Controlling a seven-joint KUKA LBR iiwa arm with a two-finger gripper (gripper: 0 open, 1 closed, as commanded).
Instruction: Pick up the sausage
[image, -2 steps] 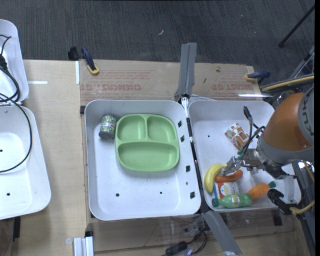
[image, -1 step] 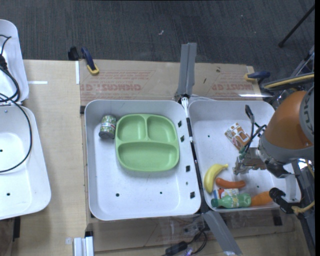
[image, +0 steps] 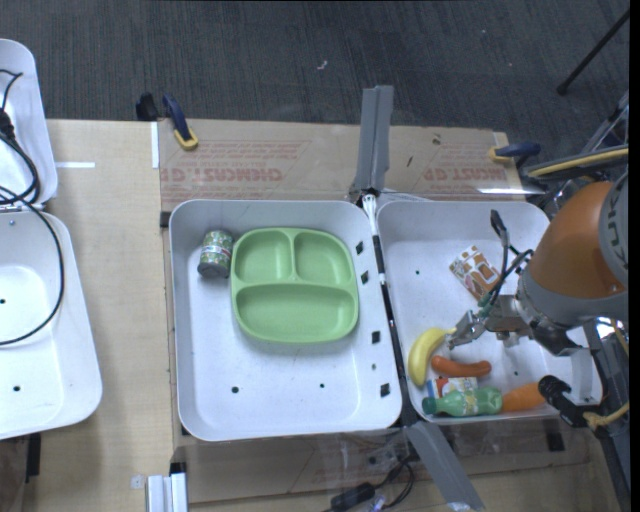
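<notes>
Gripper (image: 462, 338) hangs just above the sausage (image: 461, 367) — whether it's spread or closed, I cannot tell. Banana (image: 426, 354) crowds close — I fear snagging it

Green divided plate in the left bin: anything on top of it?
Nothing shows on the green plate; its three compartments look bare. A small can stands beside its left edge. What lies under the plate is covered.

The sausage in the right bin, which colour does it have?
Reddish orange. The sausage shows best in the camera view, beside the banana.
</notes>
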